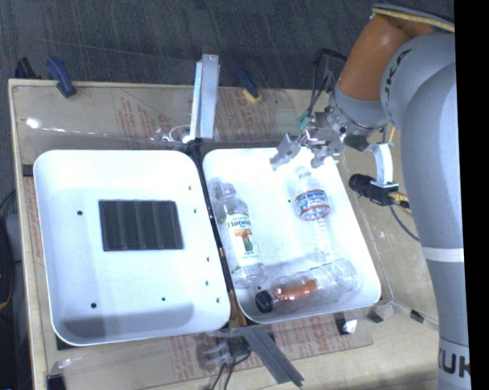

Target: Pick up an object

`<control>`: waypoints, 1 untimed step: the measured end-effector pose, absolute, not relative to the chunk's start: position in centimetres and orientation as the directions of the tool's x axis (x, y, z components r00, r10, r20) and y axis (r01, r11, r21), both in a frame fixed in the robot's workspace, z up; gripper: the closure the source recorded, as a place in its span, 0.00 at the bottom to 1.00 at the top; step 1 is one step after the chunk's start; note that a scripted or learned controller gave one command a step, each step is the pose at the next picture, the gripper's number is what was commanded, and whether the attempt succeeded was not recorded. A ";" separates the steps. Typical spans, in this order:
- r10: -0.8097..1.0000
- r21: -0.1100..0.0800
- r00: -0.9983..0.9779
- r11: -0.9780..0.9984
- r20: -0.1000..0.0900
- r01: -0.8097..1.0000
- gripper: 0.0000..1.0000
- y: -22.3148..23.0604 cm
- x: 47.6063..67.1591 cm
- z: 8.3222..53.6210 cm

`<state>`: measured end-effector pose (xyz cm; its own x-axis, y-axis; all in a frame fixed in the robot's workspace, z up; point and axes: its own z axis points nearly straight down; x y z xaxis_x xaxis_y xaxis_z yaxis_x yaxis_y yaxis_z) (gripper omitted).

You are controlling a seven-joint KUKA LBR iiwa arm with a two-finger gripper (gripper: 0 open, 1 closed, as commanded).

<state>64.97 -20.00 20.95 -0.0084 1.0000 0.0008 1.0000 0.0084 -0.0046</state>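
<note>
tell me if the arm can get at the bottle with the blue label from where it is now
Probably yes. The pincer hangs just above the far end of the blue-label bottle, which lies apart from the other two bottles in the right bin, with nothing over it.

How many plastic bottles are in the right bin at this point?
3. One bottle with an orange label lies along the left wall, one with a blue-and-red label sits right of center, and one dark-capped bottle lies along the near wall.

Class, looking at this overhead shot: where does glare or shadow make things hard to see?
In the camera view, the white right bin is bright, so the clear bottles blend into it; a soft shadow darkens the left bin's near wall; the gripper looks slightly blurred.
</note>
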 end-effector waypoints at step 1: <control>0.988 -0.007 0.152 -0.152 0.001 0.988 0.00 -20.8 60.7 18.5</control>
<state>60.72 -20.82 18.55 0.1522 0.9883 0.0008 0.9883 -0.1522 -0.0065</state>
